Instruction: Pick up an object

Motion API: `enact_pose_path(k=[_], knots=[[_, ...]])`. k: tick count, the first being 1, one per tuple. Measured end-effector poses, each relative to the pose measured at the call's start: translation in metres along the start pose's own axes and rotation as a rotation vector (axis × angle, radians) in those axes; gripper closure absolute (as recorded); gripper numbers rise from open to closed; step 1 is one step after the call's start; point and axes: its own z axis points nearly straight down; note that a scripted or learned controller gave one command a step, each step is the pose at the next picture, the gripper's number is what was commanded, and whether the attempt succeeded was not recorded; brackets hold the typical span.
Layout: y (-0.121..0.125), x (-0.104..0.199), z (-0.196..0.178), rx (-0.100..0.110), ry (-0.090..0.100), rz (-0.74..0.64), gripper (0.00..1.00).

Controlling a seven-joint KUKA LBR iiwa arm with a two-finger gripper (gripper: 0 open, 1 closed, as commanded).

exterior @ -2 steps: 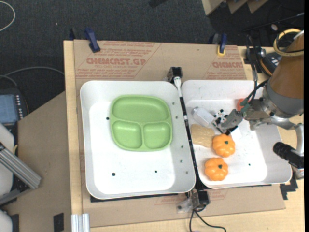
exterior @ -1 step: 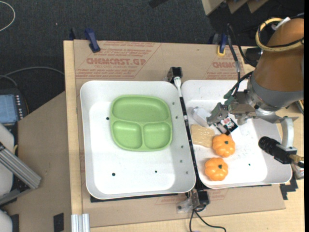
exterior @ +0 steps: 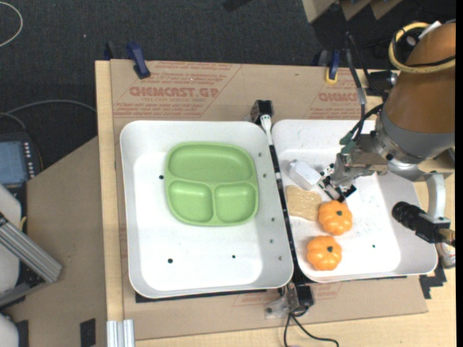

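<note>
Cardboard-topped table (exterior: 217, 85): gripper (exterior: 338, 184) hovers just above upper pumpkin (exterior: 335, 217), grip state unclear; nothing lifted yet.

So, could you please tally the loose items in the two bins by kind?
Green divided plate: 1
Small orange pumpkins: 2
Tan flat piece: 1
Small white object: 1
Total: 5

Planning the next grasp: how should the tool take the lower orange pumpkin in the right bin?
Grip the lower pumpkin across its round sides, coming straight down from above. It sits stem-up, apart from the upper pumpkin, with bare bin floor to its right.
</note>
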Motion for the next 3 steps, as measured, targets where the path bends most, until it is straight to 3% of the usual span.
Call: enact_pose_path(k=[3], knots=[[0.002,0.0,-0.03,-0.007,-0.002,-0.001,1.0]])
